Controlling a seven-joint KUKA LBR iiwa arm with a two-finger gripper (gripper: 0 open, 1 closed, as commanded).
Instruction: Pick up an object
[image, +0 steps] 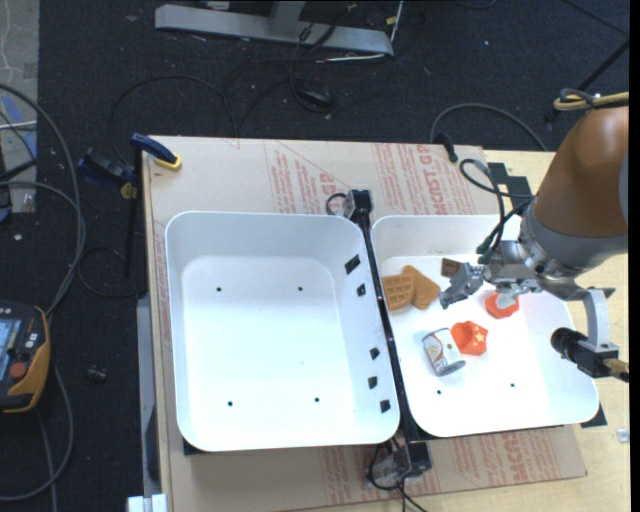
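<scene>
The arm (590, 190) stood above the right bin (560, 410). Inside that bin, the gripper (478, 285) hung open, holding nothing, just right of a waffle (408, 288). A can (442, 352) and an orange toy (470, 337) lay below it.

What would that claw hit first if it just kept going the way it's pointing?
Probably the tan waffle-like piece. The gripper points leftward in the right bin, and that piece lies nearest ahead. From this single slanted view, its height is hard to judge; it might pass over.

My arm on camera

I'm seeing a grey arm (575, 235) wearing an orange band, black cables trailing near its wrist.
</scene>
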